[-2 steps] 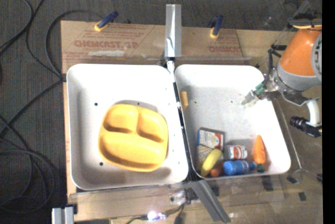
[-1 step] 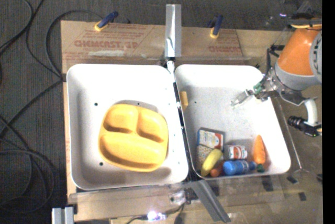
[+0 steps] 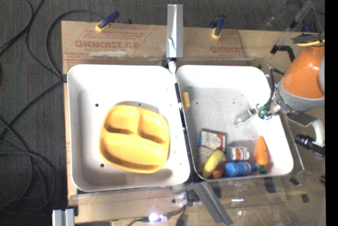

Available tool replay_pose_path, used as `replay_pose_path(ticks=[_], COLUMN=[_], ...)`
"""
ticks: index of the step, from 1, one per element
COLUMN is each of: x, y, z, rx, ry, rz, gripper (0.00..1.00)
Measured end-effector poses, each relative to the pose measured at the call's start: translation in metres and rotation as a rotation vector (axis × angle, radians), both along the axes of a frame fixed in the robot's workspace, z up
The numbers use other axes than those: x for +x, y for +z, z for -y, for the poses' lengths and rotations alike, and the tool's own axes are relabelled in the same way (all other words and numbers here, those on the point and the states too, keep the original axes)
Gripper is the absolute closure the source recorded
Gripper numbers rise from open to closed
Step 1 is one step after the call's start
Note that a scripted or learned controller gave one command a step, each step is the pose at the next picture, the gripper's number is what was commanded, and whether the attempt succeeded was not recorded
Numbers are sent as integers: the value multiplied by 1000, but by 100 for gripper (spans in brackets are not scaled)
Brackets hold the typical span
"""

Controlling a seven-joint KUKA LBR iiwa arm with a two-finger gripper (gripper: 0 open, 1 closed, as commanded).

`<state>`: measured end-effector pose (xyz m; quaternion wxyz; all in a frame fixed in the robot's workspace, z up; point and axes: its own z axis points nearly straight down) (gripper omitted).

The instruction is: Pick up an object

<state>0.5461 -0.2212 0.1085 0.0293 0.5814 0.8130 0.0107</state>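
The hand (image 3: 248, 116), fingers spread and empty, hovers in the right bin (image 3: 222, 87); reaching, it likely must drop toward five o'clock onto the carrot (image 3: 261, 150).

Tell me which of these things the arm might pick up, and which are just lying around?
For the job:
tool
carrot
banana
blue bottle
small can
small carton

Just lying about:
yellow tray
clamps
floor cables
cardboard
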Motion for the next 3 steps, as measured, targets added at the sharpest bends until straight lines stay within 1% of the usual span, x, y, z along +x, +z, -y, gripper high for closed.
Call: replay_pose_path(ticks=[1,2,3], x=[-37,-37,29], y=[0,0,3], z=[-1,-1,4], rx=[1,2,-5], ry=[-46,-46,160], rz=[4,4,-28], gripper=[0,0,0])
